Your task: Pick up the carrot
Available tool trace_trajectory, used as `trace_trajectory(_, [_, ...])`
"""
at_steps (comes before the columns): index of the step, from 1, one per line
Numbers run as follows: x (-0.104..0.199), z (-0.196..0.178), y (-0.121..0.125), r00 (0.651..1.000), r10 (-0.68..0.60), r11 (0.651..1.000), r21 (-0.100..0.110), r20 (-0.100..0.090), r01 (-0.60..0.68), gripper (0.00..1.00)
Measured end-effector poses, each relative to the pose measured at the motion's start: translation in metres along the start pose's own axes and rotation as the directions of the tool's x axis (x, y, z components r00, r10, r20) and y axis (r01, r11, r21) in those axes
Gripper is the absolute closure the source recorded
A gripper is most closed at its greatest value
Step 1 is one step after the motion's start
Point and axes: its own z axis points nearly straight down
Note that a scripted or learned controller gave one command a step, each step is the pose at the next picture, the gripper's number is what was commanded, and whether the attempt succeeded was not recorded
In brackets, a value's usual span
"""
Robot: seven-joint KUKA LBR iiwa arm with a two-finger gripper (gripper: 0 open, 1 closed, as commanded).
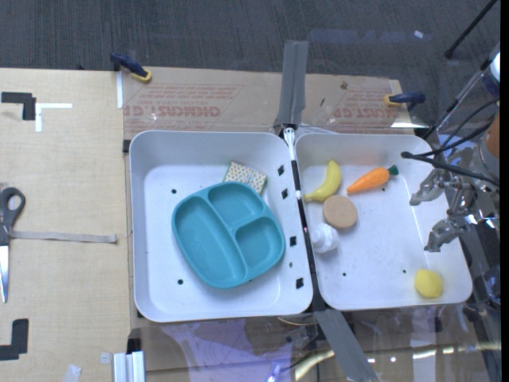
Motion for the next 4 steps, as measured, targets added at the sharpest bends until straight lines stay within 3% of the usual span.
trace_trajectory(1, [-0.057, 0.111, 0.029, 0.949, 0.316, 0.949, 0.0, 0.0, -0.316, 0.0])
trace_trajectory(2, [-0.114, 0.111, 0.046, 0.862, 0.507, 0.862, 0.004, -0.006, -0.507, 0.0])
trace_trajectory(3, [-0.12, 0.113, 0.029, 0.874, 0.486, 0.874, 0.006, -0.021, -0.486, 0.0])
trace_trajectory(4, [-0.122, 0.113, 0.03, 0.87, 0.492, 0.871, 0.011, -0.023, -0.492, 0.0])
